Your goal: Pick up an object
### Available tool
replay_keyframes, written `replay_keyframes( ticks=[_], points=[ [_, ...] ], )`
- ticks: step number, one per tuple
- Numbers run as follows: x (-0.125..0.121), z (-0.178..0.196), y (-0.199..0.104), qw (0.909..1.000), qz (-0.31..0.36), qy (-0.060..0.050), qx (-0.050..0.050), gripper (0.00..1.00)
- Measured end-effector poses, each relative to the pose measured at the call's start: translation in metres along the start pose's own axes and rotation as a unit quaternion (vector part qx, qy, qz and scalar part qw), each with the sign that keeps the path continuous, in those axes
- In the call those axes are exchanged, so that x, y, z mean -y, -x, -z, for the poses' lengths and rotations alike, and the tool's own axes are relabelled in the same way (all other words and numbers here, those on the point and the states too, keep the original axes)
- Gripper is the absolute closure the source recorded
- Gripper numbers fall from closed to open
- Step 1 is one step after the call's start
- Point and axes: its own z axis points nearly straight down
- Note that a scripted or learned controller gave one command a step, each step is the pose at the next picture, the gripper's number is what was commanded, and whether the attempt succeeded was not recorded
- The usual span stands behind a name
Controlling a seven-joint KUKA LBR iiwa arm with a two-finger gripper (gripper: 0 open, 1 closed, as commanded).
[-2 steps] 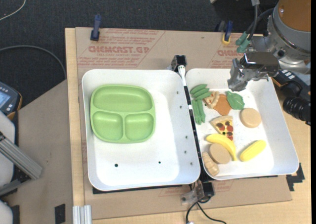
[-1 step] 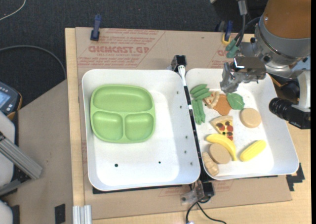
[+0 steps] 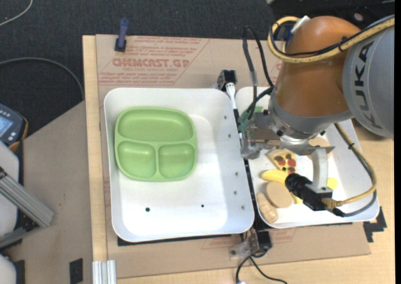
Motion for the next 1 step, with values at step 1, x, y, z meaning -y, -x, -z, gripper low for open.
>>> replay_keyframes(
  ticks=[1],
  points=[
    [0.0150,0.0069,-0.0423,1.0000,0.002,0.007,-0.001,1.00]
  ],
)
